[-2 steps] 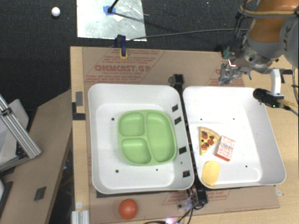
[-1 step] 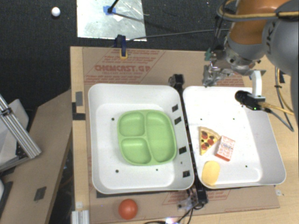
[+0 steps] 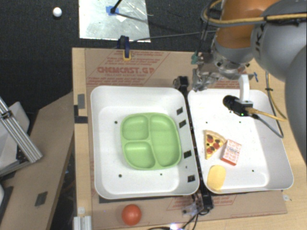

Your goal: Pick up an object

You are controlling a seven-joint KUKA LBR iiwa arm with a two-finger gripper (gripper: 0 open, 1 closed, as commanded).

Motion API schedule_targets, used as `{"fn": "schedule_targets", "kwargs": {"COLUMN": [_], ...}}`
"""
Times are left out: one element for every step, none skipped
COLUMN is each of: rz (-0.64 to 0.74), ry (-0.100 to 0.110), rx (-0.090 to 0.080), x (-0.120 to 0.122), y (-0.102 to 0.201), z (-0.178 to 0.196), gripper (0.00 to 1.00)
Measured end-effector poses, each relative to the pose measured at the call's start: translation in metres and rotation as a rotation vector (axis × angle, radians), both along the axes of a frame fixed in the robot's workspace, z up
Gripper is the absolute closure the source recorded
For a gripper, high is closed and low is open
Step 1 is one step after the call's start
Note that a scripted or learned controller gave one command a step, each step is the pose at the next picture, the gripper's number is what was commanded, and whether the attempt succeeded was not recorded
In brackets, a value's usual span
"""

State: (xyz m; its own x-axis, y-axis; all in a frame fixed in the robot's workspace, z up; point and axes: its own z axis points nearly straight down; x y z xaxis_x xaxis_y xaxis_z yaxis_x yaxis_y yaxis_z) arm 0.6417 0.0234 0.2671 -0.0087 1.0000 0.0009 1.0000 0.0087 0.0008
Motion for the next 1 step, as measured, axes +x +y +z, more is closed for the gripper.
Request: {"fn": "schedule_targets", "kwargs": {"rz": [0.000], "ry": [-0.002], "rx": [0.000], "x": [0.0031], "y": [0.0465], "z": [-0.0056], "gripper": [1.00]}}
